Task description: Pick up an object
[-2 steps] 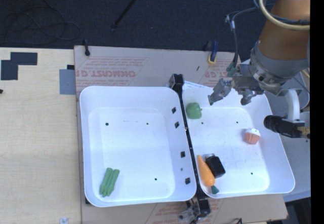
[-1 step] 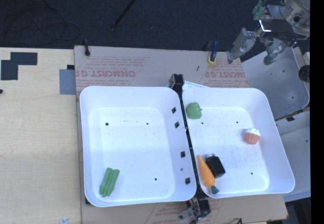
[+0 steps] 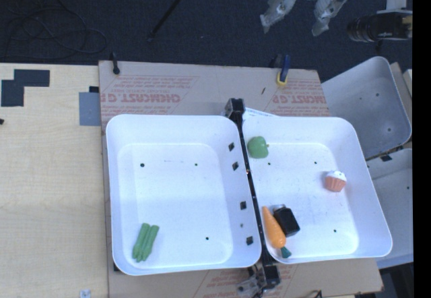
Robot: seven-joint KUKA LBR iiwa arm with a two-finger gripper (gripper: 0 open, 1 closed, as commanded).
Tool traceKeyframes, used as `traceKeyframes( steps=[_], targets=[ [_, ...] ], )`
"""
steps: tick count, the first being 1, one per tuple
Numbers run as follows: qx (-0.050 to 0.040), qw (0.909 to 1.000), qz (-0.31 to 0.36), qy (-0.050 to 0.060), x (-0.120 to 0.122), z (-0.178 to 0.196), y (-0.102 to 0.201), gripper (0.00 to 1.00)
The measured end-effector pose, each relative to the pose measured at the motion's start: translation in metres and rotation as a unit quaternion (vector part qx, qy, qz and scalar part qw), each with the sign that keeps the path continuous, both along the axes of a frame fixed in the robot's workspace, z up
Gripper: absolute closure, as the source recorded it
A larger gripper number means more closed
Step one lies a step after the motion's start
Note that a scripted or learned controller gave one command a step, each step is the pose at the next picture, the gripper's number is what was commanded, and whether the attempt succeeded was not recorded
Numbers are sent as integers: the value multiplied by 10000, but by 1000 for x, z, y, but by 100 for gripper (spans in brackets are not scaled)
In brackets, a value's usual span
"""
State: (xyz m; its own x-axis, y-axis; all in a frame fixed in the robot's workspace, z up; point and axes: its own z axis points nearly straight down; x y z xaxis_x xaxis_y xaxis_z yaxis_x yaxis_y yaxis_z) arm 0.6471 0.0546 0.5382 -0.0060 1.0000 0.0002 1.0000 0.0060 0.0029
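Observation:
My gripper [image 3: 300, 12] hangs high at the top right, above the far edge of the bench, its two fingers spread apart with nothing between them. In the right bin [image 3: 350, 135] lie a green apple-like toy [image 3: 258, 147] near the divider, a small pink cupcake [image 3: 335, 181] toward the right wall, an orange carrot [image 3: 273, 228] and a black block [image 3: 286, 220] touching it near the front left corner. The left bin [image 3: 128, 135] holds a green bean pod [image 3: 145, 242] at its front left.
The bins sit on a cardboard sheet [image 3: 168, 91] on a wooden bench. A yellow and blue clamp [image 3: 283, 74] stands at the cardboard's far edge. A grey metal plate [image 3: 377, 98] lies to the right of the right bin.

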Motion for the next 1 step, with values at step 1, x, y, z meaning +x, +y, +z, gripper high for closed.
traceKeyframes(
  steps=[1],
  targets=[
    [-12, 10000, 12, 49, -3, 8, -2, 100]
  ],
)
